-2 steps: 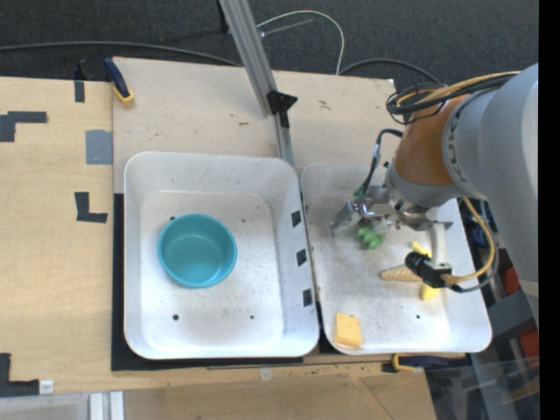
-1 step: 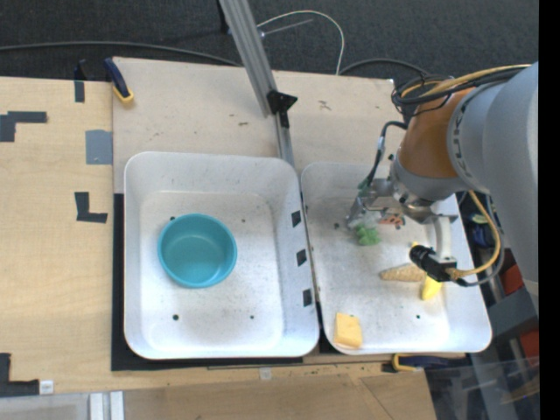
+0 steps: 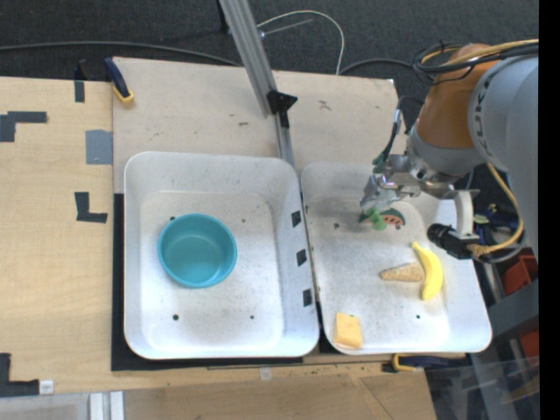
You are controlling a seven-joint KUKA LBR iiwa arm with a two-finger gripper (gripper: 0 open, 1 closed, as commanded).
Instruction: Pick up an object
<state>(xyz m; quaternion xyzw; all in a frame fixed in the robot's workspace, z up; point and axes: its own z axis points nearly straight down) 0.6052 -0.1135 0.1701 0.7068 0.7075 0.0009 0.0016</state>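
Observation:
In the right bin (image 3: 455, 335) my gripper (image 3: 377, 205) hangs near the upper middle, with the grey arm and its orange band (image 3: 446, 116) reaching in from the right. A small green and red object (image 3: 385, 220) lies directly under the gripper tip, touching it or very close to it. A yellow banana (image 3: 429, 272) lies lower right of the gripper. A tan wedge (image 3: 402, 274) rests against the banana's left side. A yellow block (image 3: 348, 330) sits at the bin's front left corner.
The left bin (image 3: 140, 322) holds a teal bowl (image 3: 197, 250). A slanted metal pole (image 3: 249, 42) crosses above the divide between the bins. Cables (image 3: 490, 234) hang at the right of the arm.

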